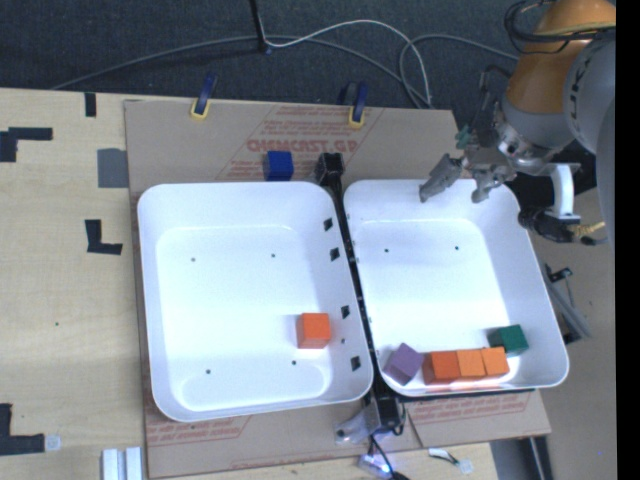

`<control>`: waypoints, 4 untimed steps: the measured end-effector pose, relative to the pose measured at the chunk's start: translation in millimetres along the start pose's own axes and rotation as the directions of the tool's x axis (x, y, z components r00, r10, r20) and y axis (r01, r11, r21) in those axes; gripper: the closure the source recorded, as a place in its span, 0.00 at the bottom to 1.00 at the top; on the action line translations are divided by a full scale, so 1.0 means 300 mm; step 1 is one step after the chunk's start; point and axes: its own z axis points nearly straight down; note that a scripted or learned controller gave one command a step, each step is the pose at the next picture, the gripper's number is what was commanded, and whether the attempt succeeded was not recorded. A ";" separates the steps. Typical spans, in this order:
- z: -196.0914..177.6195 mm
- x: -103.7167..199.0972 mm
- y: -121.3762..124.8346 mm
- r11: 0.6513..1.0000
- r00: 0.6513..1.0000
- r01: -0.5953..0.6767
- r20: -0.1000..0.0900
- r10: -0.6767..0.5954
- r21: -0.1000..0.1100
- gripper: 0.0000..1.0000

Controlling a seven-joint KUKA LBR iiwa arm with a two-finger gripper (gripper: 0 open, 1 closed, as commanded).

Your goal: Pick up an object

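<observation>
- The arm (560,58) was cut off at the right edge, so only its orange band and wrist showed.
- The gripper (462,186) hung over the far rim of the right bin (440,278), near its far right corner, its two fingers spread apart with nothing between them.
- Where the fingertips stood relative to the bin floor was hard to judge from the slanted view.
- An orange cube (314,330) lay alone in the left bin (200,298), near the near right corner, its sides roughly square to the bin walls.
- In the right bin, a row of blocks lay along the near wall: a purple block (403,363) turned at an angle, then orange blocks (466,365) side by side, their row running left to right.
- How many orange blocks formed that row was unclear; seams suggested three.
- A green block (510,339) sat just beyond the row's right end, slightly skewed.
- A blue cube (279,164) rested on the cardboard (180,138) behind the left bin.
- Blue clamps (205,98) held the cardboard's far edge.
</observation>
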 end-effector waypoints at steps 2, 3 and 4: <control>0.150 -0.017 -0.021 1.000 1.000 0.001 0.000 -0.001 -0.004 0.00; 0.360 -0.013 -0.037 1.000 1.000 0.001 0.000 -0.001 -0.002 0.00; 0.419 -0.011 -0.038 1.000 1.000 0.001 0.001 -0.001 -0.007 0.00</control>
